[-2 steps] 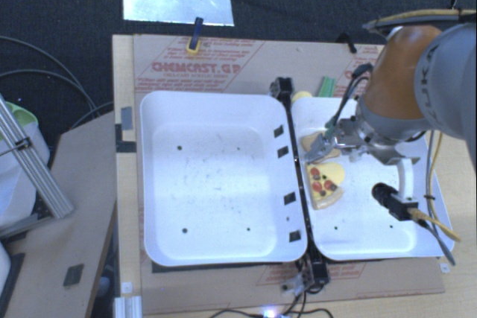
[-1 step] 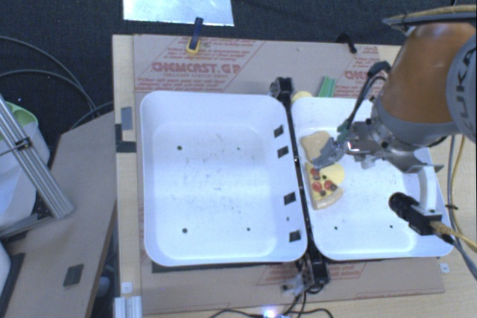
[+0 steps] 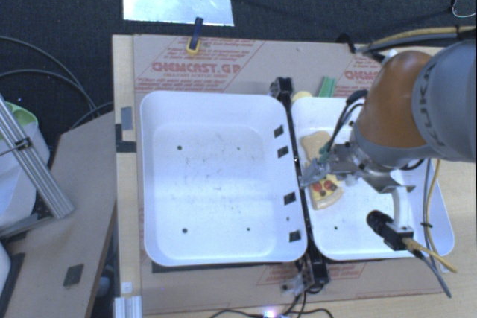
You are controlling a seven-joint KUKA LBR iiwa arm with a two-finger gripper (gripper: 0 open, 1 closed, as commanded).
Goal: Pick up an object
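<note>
Arm: grey KUKA arm with an orange band (image 3: pixel 406 104), nearest the camera, reaching in over the right shallow white bin (image 3: pixel 350 246).
Gripper: two-finger gripper (image 3: pixel 317 171) low over the pizza slice; its state I cannot tell.
Task object: flat toy pizza slice, yellow with red spots (image 3: pixel 326 192), in the right bin just beside the black centre divider (image 3: pixel 296 182); long axis slanted, which end is the tip I cannot tell.
Neighbour: tan, bread-like piece (image 3: pixel 314 141), behind the pizza slice.
Left shallow white bin (image 3: pixel 216 179): across the divider from the pizza slice.

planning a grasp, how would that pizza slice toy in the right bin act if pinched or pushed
The pizza slice toy looks flat and thin, so probably light and apt to slide rather than roll. It lies low near the right bin wall, so the gripper may struggle to get under it.
</note>
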